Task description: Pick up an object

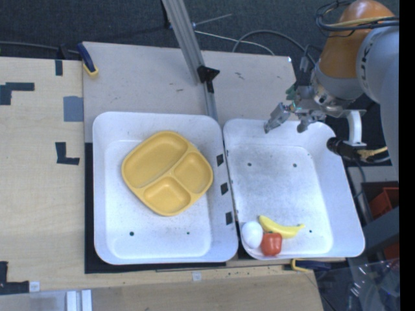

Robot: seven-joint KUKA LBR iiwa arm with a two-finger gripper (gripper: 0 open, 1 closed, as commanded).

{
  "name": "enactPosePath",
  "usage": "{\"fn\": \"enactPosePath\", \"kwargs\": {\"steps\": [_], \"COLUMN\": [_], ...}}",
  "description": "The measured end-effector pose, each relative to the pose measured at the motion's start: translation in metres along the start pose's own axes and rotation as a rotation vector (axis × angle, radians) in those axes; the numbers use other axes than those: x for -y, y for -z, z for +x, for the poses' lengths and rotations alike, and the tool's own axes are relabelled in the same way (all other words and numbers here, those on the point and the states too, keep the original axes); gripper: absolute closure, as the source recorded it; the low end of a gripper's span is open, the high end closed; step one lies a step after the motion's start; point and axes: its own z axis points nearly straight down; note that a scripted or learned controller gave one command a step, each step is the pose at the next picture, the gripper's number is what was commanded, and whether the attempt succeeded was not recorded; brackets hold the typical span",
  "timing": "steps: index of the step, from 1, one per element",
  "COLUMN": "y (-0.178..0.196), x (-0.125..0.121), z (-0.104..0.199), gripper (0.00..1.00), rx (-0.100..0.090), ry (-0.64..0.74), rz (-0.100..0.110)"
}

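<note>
1. From where I stand, the counter (pixel 39 173) carries two shallow white bins side by side: the left bin (pixel 104 193) and the right bin (pixel 337 199).
2. The left bin holds a yellow divided plate (pixel 166 172) with three compartments, lying flat and turned at a slant, roughly in the bin's middle.
3. The right bin has three small things bunched together at its near edge, towards the corner next to the left bin: a white ball (pixel 251 234), a red pepper (pixel 272 243) just beside it, and a yellow banana (pixel 281 227) lying across behind them, touching or nearly touching both.
4. The grey arm (pixel 382 50) with its orange band (pixel 350 31) comes in from the right, and its gripper (pixel 288 120) hangs over the far edge of the right bin.
5. The gripper's two fingers stand spread apart, with bare bin floor showing between them; it has hold of nothing.
6. The gripper is well apart from the ball, pepper and banana, which sit at the opposite end of the same bin.
7. A slanted metal rail (pixel 185 34) crosses the counter behind the bins, ending near where the two bins meet.
</note>
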Motion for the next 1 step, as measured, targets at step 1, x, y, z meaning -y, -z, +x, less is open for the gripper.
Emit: {"fn": "enactPosePath", "kwargs": {"steps": [1], "y": [0.0], "x": [0.0], "z": [-0.0001], "gripper": [0.0], "rx": [0.001], "ry": [0.0], "rz": [0.0]}}
